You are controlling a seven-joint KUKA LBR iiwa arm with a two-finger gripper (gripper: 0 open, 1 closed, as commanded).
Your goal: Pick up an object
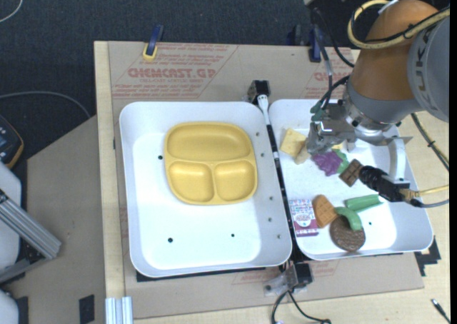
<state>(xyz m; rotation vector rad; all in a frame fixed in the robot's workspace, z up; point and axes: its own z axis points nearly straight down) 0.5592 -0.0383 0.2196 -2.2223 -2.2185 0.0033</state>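
The right bin [407, 233] holds several small items: a pale yellow wedge [291, 143], a purple bunch [329, 163], a small brown block [350, 173], a green piece [363, 203], an orange biscuit [324, 210], a round brown disc [347, 236] and a pink-and-white packet [303, 216]. My gripper [320, 138] hangs low over the bin's upper left part, between the yellow wedge and the purple bunch. Its metal body hides the tips, and I see nothing lifted from the bin.
The left bin [143, 230] carries a yellow divided plate [211, 162]. A black rail [275, 165] runs between the two bins. The orange-and-grey arm [389, 51] covers the right bin's upper right corner. A black cable [382, 183] trails over the bin.
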